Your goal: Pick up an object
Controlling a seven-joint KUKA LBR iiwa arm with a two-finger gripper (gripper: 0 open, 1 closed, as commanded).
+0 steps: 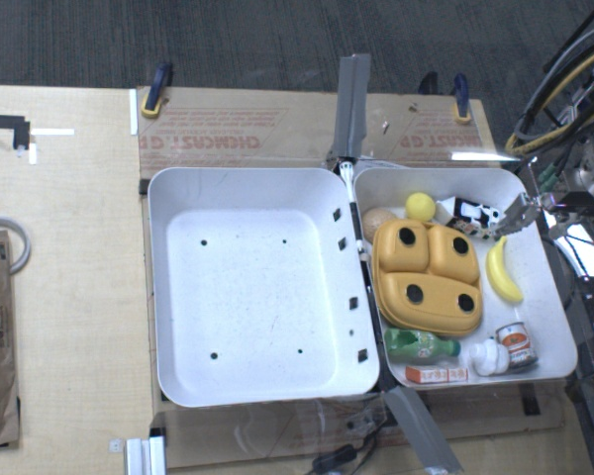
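- nearest me in the right bin (564,349) lie a green bottle (421,344), a small can (515,340) and a white bottle (487,357), crowded together.
- mid-bin, the big yellow toy (428,277) touches the banana (502,272); i'd go for the banana, it has bare floor on its right.
- far corner: the claw (515,215) sits low by a black-and-white toy (472,213); i can't tell its opening or any hold.

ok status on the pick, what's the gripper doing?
Gripper at right bin's far right edge, nothing visibly held. Banana, yellow ball, big yellow toy all lying in bin. Nothing blocking.
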